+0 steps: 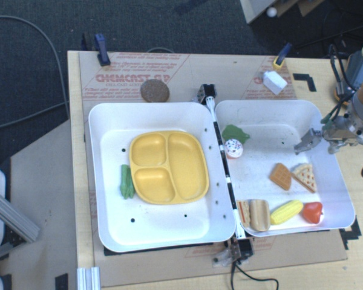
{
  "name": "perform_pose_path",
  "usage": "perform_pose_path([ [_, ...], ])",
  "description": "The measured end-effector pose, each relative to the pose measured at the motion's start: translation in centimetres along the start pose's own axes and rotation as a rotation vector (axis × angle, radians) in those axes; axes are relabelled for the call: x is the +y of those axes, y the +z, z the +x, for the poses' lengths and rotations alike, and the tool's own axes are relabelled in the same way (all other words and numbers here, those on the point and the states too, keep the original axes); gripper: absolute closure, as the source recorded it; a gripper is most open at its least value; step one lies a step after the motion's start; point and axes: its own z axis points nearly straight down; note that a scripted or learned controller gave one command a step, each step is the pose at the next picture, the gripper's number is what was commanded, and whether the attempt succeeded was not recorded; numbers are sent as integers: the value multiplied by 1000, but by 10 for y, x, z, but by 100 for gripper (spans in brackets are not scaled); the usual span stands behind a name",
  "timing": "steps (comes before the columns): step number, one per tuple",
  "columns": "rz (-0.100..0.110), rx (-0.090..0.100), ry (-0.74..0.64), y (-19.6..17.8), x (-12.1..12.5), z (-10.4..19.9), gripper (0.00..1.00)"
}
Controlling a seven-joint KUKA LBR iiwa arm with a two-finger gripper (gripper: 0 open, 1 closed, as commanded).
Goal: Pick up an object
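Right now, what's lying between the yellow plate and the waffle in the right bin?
In the camera view, the rims where the bins meet and a small round white toy lie between the plate and the waffle.

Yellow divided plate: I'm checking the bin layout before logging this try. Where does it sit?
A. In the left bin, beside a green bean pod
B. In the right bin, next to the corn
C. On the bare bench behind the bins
A: the yellow divided plate lies in the left bin, with the green bean pod at its left edge.
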Motion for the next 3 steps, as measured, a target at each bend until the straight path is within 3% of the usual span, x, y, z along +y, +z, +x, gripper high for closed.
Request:
perform_pose_path([
  [1, 1, 1, -1, 22, 8, 36, 0],
  [2, 0, 1, 0, 43, -33, 63, 0],
  [3, -8, 0, -2, 100, -2, 27, 0],
])
